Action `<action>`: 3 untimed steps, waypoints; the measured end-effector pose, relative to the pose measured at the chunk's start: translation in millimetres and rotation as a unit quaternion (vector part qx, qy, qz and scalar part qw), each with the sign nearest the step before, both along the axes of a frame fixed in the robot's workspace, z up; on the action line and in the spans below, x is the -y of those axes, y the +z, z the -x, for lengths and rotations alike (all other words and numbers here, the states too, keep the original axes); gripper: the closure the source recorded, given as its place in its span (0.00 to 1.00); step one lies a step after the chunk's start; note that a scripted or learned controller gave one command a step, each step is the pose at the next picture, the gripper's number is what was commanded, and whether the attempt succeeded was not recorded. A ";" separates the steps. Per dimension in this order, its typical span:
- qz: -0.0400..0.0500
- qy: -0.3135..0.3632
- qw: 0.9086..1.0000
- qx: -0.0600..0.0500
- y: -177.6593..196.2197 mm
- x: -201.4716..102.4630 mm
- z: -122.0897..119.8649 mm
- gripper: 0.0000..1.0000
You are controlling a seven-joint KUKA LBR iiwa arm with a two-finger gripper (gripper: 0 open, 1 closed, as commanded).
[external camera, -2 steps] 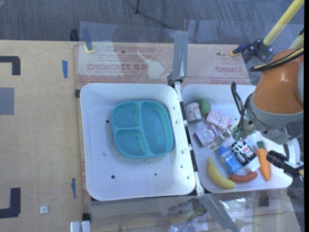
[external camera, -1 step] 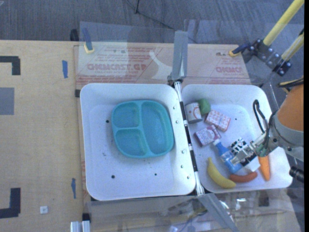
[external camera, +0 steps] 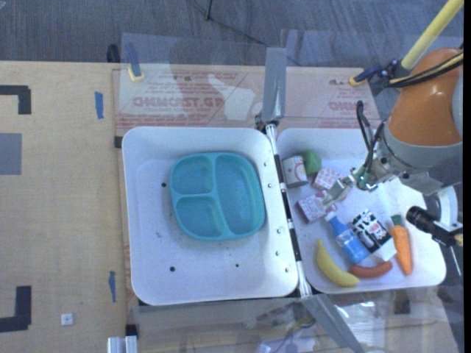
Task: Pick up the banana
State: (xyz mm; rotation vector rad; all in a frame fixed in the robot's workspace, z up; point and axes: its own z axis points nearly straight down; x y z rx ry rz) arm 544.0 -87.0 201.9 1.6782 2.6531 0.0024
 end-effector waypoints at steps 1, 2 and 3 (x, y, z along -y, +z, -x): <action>0.000 0.090 0.996 -0.001 -17.3 -80.5 39.1 0.00; 0.001 0.135 0.991 0.001 -29.0 14.8 -3.7 0.00; 0.001 0.099 0.995 0.003 -113.5 20.2 62.1 0.00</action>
